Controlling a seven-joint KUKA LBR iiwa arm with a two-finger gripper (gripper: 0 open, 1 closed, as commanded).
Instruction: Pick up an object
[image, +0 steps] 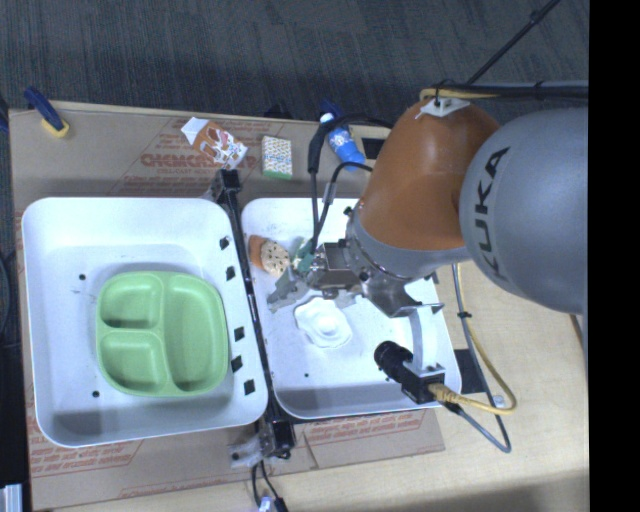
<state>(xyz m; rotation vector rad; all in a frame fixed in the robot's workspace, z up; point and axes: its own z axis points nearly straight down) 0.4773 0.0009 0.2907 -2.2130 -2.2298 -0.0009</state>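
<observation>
Arm (480, 200): nearest camera, grey-orange bulk over right bin (300, 395). Gripper (312, 272): low in that bin; whether spread or pressed together, you cannot tell. Cookie (268, 255): round, tan, just left of gripper, near bin's left wall. White cup (323, 325): just below gripper, on bin floor. Green tray (162, 333): left bin (50, 240), well apart. Advice: pick one target, centre over it, descend straight, avoid wall.
</observation>
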